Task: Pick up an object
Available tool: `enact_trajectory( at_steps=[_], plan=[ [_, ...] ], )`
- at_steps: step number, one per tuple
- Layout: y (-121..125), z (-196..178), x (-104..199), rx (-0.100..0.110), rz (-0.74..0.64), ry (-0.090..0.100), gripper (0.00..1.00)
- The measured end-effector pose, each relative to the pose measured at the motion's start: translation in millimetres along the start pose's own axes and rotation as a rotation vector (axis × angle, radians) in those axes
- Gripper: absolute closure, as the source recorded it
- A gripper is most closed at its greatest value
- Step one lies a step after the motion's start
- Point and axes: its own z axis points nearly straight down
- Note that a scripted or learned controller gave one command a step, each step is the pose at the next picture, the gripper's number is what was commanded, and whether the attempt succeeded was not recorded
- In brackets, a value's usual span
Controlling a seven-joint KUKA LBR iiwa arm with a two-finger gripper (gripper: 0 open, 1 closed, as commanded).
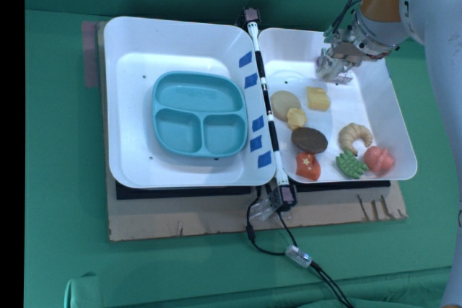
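the hand (333,68) is seen above the right shallow white bin (393,119); its state cannot be told. nearest it, just below, lies the small yellow plastic block (317,98), judged light, stiff and slippery, best taken across its flat sides.

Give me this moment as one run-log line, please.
gripper above right bin | nearest: yellow block | teal tray in left bin
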Motion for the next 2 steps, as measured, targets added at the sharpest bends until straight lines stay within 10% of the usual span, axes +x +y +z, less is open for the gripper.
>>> enact_trajectory(
  at_steps=[1, 2],
  plan=[
    [0, 0, 0, 0.001, 0.0, 0.0, 0.0],
    [48, 21, -12, 0.061, 0.002, 0.011, 0.0]
  ],
)
